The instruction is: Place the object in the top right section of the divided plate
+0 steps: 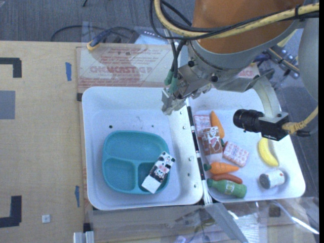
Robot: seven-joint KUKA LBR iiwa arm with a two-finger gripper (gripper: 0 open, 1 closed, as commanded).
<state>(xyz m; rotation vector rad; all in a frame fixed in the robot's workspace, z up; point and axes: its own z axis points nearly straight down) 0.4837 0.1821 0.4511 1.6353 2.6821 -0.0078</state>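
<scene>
Milk carton lies on the divided plate; your end effector sits above the bins' shared rim.
From the camera view, the cow-print milk carton lies tilted across the teal divided plate, spanning its lower right compartment and rim rather than the top right section; your end effector hovers well apart from it, carrying nothing; whether it's spread or closed, you can't tell.

"CHOWCASTER"-like red print on board, unclear
</scene>
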